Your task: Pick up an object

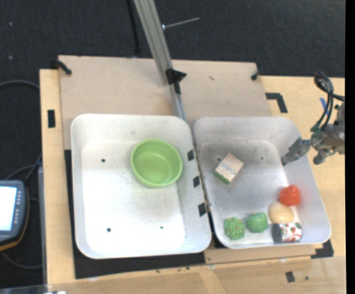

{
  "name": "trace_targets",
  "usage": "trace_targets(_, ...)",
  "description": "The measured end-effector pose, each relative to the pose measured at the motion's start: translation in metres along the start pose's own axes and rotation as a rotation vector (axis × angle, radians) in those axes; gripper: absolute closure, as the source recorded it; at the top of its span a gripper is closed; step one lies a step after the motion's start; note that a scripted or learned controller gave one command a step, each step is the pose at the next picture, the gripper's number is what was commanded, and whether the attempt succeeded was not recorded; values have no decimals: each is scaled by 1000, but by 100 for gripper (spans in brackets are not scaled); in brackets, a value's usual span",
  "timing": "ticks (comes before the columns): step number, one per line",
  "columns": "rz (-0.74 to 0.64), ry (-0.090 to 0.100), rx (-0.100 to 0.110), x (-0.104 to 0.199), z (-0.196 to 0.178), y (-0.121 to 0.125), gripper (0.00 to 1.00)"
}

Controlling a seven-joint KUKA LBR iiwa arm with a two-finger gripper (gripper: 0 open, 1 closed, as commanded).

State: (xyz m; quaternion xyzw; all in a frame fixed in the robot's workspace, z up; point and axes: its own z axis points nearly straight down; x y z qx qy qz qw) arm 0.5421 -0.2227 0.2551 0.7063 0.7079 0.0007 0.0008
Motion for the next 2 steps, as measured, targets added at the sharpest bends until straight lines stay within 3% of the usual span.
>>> trace_targets(1, -1, -1, 0, 0, 0, 0, 0)
trace_targets(2, 3, -1, 7, -4, 61, 4, 0)
